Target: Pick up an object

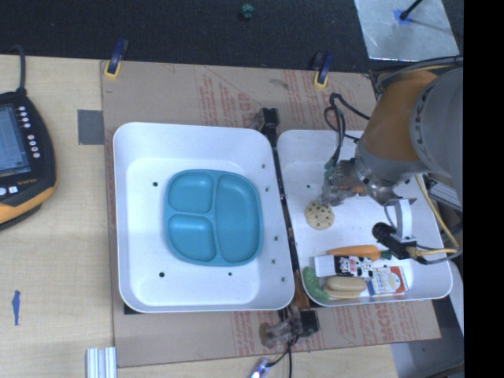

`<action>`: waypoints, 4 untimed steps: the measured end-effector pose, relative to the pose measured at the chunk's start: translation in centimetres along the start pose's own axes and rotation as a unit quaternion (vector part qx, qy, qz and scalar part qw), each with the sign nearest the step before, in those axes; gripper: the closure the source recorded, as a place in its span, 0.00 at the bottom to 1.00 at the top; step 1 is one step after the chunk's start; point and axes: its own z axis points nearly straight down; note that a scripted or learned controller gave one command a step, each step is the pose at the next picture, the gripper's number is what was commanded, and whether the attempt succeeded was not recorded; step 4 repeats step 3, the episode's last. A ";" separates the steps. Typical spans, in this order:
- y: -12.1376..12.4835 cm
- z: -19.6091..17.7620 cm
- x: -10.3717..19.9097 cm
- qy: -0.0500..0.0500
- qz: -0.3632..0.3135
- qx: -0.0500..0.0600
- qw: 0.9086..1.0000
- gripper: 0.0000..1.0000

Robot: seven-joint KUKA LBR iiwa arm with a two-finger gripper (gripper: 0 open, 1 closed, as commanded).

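In the right bin (299,160) my gripper (332,191) hangs low at the bin's middle, just above and right of a round tan cookie (319,215) with dark dots. Along the bin's front edge lie an orange carrot-like piece (354,251), a white printed box (370,275), a tan bread-like piece (345,287) and a green item (311,283) beneath it. Nothing shows between the gripper's tips.
The left bin (134,211) holds a blue divided plate (213,216). A black and orange teach pendant (20,156) lies on the bench at far left. Clamps (319,68) hold the cardboard sheet at its back edge. Cables and a black part (394,239) trail from the wrist over the right bin.
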 end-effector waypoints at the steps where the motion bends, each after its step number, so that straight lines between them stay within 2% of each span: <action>1: 0.0 0.0 0.0 0.000 -0.001 0.000 1.000 0.00; 2: 0.0 -1.0 -0.1 -0.001 0.000 0.001 1.000 1.00; 3: 0.0 -1.0 -0.1 -0.001 0.000 0.001 1.000 0.00; 4: 0.0 -1.0 -0.1 -0.001 0.000 0.001 1.000 0.00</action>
